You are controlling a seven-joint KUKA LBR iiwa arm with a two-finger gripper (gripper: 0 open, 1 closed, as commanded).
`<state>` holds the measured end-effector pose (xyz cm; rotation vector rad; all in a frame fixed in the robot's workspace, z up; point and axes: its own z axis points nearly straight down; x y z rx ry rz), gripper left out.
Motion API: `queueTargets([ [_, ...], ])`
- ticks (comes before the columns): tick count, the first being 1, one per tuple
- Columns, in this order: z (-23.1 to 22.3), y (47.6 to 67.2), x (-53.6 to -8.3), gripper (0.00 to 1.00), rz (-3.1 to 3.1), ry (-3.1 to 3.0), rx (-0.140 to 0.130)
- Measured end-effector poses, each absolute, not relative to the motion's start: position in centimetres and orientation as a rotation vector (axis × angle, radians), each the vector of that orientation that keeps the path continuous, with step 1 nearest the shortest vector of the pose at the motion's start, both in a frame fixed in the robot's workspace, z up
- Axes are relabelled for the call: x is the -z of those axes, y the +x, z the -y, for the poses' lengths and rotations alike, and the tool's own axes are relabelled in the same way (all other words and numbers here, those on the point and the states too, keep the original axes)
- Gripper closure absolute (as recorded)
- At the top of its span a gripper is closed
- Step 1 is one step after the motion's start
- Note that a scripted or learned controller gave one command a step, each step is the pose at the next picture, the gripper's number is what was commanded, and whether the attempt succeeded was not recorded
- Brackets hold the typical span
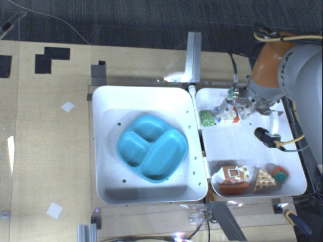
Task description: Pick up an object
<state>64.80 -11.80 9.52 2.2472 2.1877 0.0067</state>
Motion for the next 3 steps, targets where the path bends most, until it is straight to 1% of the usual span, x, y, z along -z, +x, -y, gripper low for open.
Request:
queueTargets([
  [1,10.6,66.8,-9.1,0.00,-2.456,1.941,0.005],
  [2,10.3,67.0,-10.3,1.00,-2.458,1.936,-0.005],
  [3,3.6,64.4,-18.7,1.00,-2.455,1.951,-0.007],
])
